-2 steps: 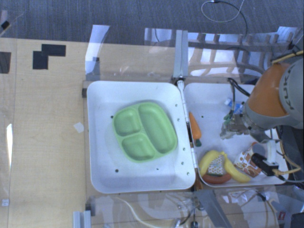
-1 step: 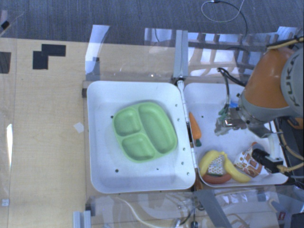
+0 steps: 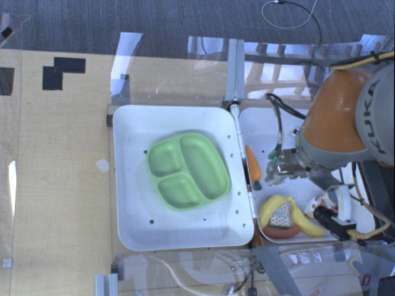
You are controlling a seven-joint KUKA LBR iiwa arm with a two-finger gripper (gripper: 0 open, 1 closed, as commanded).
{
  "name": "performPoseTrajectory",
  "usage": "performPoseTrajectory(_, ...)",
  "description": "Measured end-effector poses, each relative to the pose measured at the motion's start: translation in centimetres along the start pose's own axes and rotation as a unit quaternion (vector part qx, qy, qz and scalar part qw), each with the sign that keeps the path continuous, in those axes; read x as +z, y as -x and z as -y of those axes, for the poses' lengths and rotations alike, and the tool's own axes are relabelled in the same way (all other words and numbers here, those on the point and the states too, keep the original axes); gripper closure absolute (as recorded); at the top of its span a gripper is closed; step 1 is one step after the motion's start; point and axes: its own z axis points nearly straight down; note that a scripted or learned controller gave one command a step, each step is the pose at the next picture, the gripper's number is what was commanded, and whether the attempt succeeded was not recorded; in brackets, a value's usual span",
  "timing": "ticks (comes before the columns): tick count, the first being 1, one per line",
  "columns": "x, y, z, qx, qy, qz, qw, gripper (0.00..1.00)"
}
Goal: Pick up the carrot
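One carrot in right bin, "KUKA" lettering on arm

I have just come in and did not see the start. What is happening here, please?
A grey and orange robot arm reaches into the right bin, where its gripper hangs close to the carrot. The carrot lies against the bin's left wall, not lifted. A banana and other toy foods lie nearer the camera. The left bin holds a green divided plate.

One word to read: "KUKA", in dark letters running down the grey arm at the right edge, partly cut off.
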Motion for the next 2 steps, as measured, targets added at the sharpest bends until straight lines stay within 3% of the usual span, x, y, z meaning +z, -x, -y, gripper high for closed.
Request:
performPoseTrajectory(1, 1.9, -2.1, -0.1, -0.185, 0.000, 0.000, 0.9827, 1.00)
performPoseTrajectory(2, 0.8, -2.2, -0.3, -0.186, 0.003, 0.001, 0.9825, 1.00)
